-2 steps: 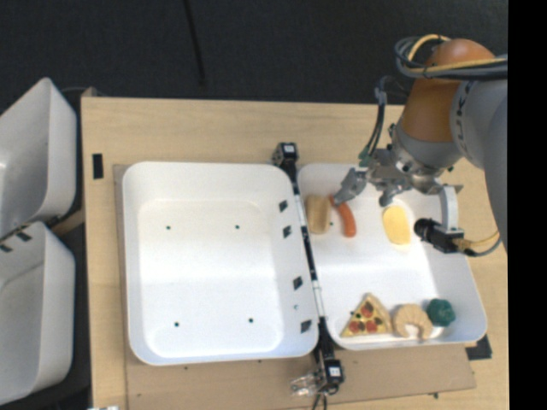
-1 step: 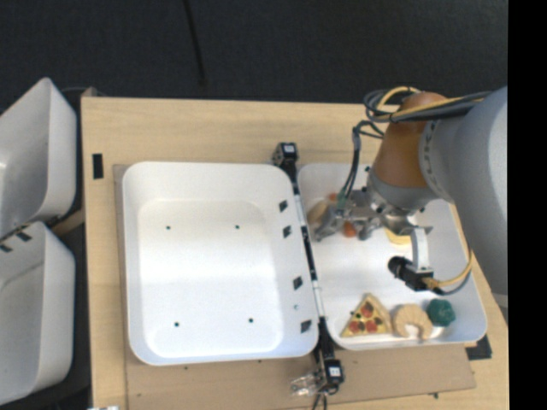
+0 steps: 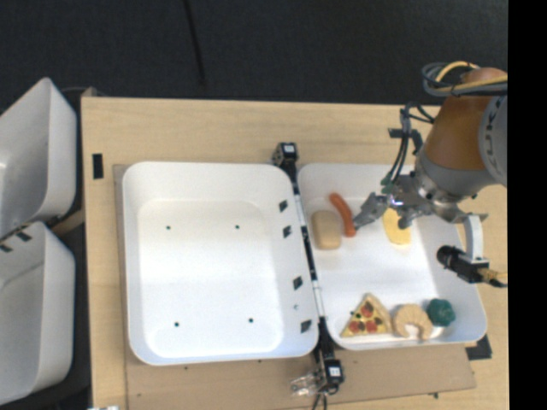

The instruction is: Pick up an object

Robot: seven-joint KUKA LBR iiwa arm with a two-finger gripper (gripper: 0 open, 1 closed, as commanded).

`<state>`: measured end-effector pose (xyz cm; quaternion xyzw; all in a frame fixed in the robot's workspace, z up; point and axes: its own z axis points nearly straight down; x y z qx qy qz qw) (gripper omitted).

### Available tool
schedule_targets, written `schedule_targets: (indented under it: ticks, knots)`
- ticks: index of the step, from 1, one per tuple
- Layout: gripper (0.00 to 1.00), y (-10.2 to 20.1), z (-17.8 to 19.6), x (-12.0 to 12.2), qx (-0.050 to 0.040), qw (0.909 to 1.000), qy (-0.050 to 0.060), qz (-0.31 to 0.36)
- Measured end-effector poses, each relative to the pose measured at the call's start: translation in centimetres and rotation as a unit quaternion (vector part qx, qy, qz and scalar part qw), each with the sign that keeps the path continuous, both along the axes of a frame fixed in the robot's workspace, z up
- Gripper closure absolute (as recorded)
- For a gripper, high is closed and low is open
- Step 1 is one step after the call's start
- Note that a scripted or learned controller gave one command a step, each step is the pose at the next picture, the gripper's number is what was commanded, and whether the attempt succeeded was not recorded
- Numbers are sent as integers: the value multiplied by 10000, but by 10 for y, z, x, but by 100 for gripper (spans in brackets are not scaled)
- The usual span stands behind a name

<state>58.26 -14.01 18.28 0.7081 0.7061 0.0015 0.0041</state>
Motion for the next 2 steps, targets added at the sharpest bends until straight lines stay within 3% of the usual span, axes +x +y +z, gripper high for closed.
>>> schedule_targets:
  ticks: [1, 2]
  knots:
    - [0, -34, -80, 89, 9, 10000, 32, 28]
    - [0, 9, -73, 25, 22, 10000, 57, 14]
